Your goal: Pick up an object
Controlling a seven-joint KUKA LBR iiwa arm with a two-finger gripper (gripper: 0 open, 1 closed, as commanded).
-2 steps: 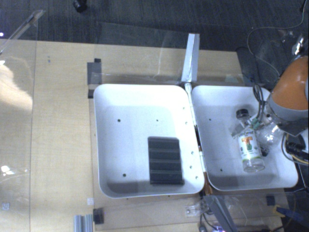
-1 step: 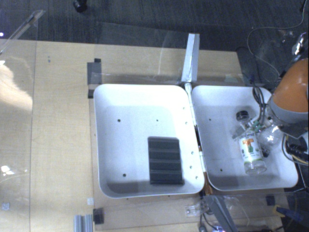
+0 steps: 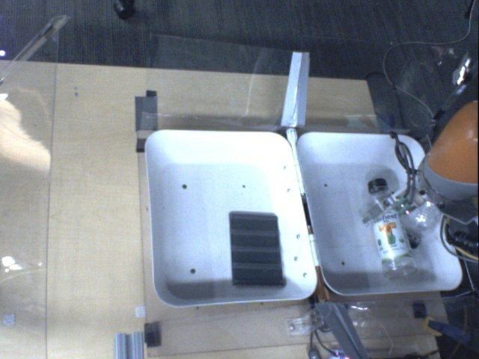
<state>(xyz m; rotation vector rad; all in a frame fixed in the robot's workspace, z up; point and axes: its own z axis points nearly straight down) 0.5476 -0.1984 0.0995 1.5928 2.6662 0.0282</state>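
A clear plastic bottle with a green and orange label lies in the right bin, its black cap pointing to the far left. My gripper hangs over the bottle's upper part, below the grey wrist and orange band that enter from the right. Cables run down beside the wrist. A black ribbed rectangular block lies flat in the left bin, near its front right corner.
A metal divider post stands behind the seam between the two bins. Clear plastic sheeting covers the wooden bench to the left. Clamps and cables sit by the front edge.
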